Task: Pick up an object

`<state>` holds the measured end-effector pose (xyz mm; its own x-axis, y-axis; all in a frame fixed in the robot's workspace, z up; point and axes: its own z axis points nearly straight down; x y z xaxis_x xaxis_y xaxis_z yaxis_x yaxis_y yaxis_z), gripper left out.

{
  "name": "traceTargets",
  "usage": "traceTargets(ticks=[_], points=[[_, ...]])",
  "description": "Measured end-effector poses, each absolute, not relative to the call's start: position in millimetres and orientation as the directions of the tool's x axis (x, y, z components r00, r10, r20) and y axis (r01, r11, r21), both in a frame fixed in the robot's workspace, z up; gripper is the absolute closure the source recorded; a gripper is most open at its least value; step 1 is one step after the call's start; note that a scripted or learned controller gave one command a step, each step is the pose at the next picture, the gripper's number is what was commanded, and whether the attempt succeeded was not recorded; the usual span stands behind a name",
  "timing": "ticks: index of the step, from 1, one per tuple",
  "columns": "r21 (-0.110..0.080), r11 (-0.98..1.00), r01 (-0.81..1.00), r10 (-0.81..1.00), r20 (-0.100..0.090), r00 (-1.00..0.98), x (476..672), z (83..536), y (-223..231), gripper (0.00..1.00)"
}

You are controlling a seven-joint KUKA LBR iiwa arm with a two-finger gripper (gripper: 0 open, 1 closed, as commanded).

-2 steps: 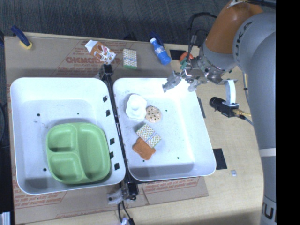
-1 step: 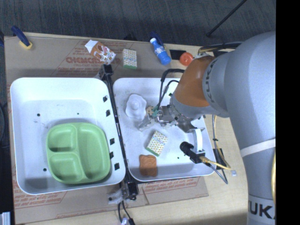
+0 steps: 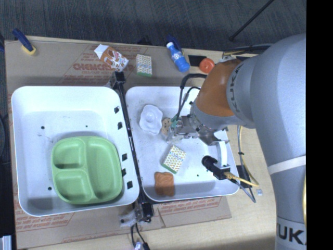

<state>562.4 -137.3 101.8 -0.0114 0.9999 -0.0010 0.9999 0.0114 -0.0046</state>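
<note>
brown cardboard bench (image 3: 67, 72): over the right white plastic bin (image 3: 156, 89) your gripper (image 3: 176, 127) hangs beside a crumpled white plastic cup (image 3: 150, 119); you cannot tell its grip.

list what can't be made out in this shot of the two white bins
Camera view:
- Right shallow white bin: right side hidden under the grey arm.
- Small orange round thing beyond it: partly behind the arm.
- Green-patterned square packet: print too small to read.
- Gripper: blurred, contact with anything unclear.
</note>
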Motion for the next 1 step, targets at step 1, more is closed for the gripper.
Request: traceTargets(ticks=[1], points=[[-0.002, 0.008, 1.0, 1.0, 0.0, -0.008, 476.7, 206.1, -78.5, 1.0]])
